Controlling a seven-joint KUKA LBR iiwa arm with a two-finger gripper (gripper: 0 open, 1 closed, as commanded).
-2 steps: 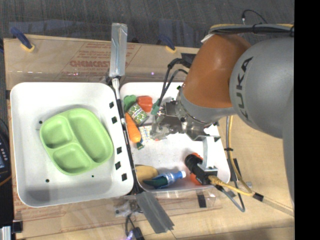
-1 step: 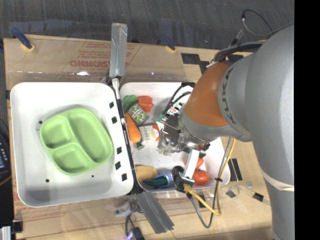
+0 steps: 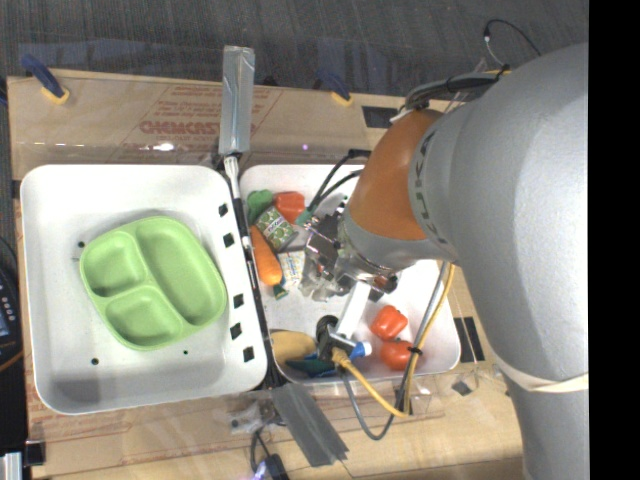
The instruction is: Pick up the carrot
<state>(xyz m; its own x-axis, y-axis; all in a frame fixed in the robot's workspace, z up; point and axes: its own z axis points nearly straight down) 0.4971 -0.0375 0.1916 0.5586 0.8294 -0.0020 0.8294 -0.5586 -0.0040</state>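
The carrot point(image 3: 266, 259) is orange and tapered. It lies along the left wall of the right bin point(image 3: 448, 340), its thick end toward the back. My gripper point(image 3: 318, 264) hangs over the middle of that bin, just right of the carrot, with a small gap between them. The grey arm with its orange band point(image 3: 392, 190) covers the bin's right half. Nothing shows as held.
Around the carrot lie a green vegetable point(image 3: 259, 203), a red-orange piece point(image 3: 291, 206) and a green packet point(image 3: 277, 230). An orange pepper point(image 3: 389, 321), a red tomato point(image 3: 397, 354) and a yellowish potato point(image 3: 289, 345) sit near the front. The left bin point(image 3: 50, 368) holds a green divided plate point(image 3: 152, 280).
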